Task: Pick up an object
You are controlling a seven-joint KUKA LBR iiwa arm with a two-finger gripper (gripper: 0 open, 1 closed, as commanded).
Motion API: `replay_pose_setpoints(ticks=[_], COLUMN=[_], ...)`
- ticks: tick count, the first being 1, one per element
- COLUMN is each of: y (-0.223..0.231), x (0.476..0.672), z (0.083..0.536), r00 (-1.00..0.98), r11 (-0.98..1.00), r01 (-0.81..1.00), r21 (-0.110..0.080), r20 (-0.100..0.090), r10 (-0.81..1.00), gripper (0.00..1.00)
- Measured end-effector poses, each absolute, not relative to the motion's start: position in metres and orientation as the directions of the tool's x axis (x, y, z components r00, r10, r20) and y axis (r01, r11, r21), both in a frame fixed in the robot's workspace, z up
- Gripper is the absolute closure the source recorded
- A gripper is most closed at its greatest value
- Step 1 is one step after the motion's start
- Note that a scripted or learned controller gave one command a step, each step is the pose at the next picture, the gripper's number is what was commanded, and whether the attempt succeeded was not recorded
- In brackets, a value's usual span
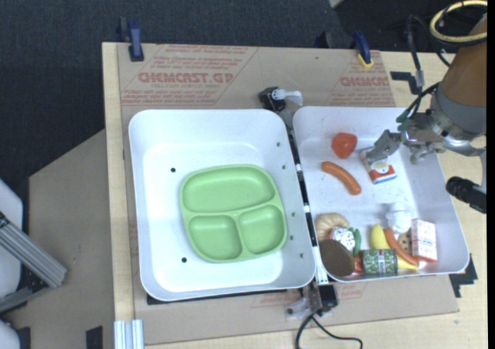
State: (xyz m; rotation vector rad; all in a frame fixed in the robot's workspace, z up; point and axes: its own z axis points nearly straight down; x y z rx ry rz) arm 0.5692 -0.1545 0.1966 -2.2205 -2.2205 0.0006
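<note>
My gripper [401, 149] hangs over the upper right part of the right bin [433, 185], reaching in from the right. Its two grey fingers stand apart, open, with nothing between them. Just below the left finger [379, 149] lies a small red, white and blue carton [382, 174]. A red tomato [344, 143] sits to the gripper's left, and an orange sausage [342, 176] lies below the tomato. Along the bin's near side are a bread roll [331, 224], a yellow banana [377, 237], a green can [379, 262] and a pink and white box [424, 239].
The left bin [155, 185] holds a green divided plate [232, 212]. The near end of the right bin is crowded with small items, among them a brown piece [335, 256] and a white lump [398, 218]. Blue clamps [135, 38] grip the board's far edge.
</note>
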Motion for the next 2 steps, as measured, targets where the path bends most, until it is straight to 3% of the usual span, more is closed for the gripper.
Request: replay_pose_setpoints(ticks=[1,2], y=[-0.098,-0.102], x=[0.597,0.597], z=[0.079,0.095], r00=[-0.006,0.0], r11=[0.006,0.0], r01=[1.0,1.0], r21=[-0.003,0.003], r20=[0.003,0.0], r10=[1.0,1.0], gripper=[0.0,1.0])
